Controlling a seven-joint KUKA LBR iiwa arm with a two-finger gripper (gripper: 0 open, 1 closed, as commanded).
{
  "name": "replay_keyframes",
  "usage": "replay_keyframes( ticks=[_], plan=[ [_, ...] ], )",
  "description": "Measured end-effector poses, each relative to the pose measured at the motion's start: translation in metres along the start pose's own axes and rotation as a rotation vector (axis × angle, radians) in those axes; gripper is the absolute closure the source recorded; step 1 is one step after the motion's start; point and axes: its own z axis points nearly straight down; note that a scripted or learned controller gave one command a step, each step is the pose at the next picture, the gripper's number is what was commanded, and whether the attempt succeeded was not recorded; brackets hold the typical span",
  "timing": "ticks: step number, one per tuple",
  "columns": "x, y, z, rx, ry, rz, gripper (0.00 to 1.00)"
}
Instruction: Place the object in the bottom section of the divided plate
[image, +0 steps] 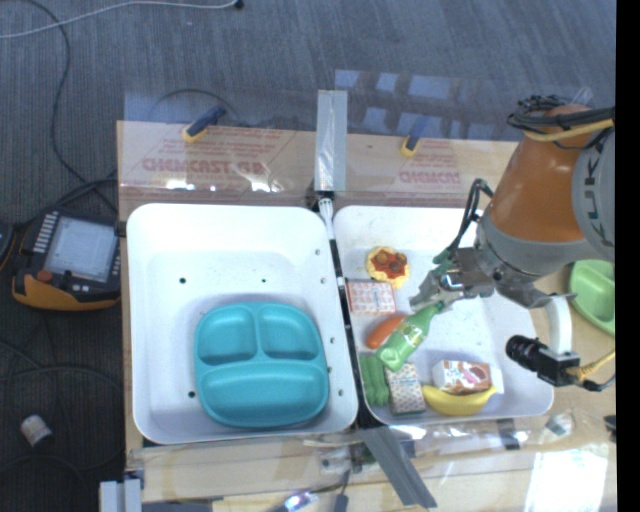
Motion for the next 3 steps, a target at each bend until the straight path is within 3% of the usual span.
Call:
replay_keyframes(
  ticks=[1,2,3],
  plan=[
    [0.05,0.052,0.065,0.001,0.003,-0.064,1.0],
    [0.113,0.01,0.065,0.001,0.004,-0.215,1.0],
    [0.113,0.01,0.065,0.001,0.005,-0.214,0.0]
  ],
)
